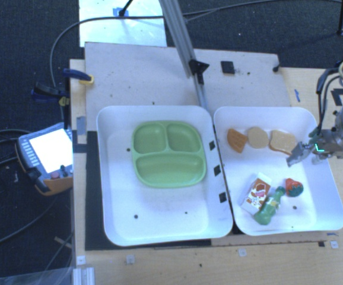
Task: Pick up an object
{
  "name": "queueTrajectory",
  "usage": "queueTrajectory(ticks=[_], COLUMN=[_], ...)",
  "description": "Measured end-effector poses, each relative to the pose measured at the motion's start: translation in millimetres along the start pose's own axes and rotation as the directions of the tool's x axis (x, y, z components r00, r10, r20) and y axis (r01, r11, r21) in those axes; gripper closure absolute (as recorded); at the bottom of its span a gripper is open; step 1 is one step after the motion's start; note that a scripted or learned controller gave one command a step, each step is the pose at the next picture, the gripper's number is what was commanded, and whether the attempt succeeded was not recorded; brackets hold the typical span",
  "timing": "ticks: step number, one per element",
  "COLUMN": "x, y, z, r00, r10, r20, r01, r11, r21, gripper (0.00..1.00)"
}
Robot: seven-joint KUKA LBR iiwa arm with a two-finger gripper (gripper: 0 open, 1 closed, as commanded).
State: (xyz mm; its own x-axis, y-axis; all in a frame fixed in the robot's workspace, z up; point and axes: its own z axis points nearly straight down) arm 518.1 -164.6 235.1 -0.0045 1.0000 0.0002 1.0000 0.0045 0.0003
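Right bin [326, 218] holds the candidates: along its far side an orange wedge [237, 140], a round tan piece [257, 137] and a toast-like slice [282, 141], side by side; nearer, a small printed carton [256, 195] touching a green bottle [267, 209], with a red strawberry-like piece [294, 187] just right of them. Gripper [299, 154] sits over the bin's right part, just right of the toast slice; cannot tell how it is set, and nothing seen held. Left bin [115, 218] carries a green divided plate [168, 154].

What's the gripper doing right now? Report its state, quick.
Gripper: at the right bin's right side, beside the bread slice; nothing visibly held, and its state cannot be told.
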Motion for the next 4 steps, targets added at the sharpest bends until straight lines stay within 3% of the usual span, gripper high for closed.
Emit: queueTrajectory(ticks=[1,2,4], x=[0.0,2.6,1.1], y=[0.4,-5.0,2.0], z=[-0.5,60.7,149.1], r00=[1.000,1.000,1.000], r10=[0.000,0.003,0.004], r20=[0.000,-0.001,0.000], r01=[0.000,-0.003,-0.004], r11=[1.000,1.000,1.000], r21=[-0.001,0.004,-0.004], gripper=[0.00,0.00,0.00])
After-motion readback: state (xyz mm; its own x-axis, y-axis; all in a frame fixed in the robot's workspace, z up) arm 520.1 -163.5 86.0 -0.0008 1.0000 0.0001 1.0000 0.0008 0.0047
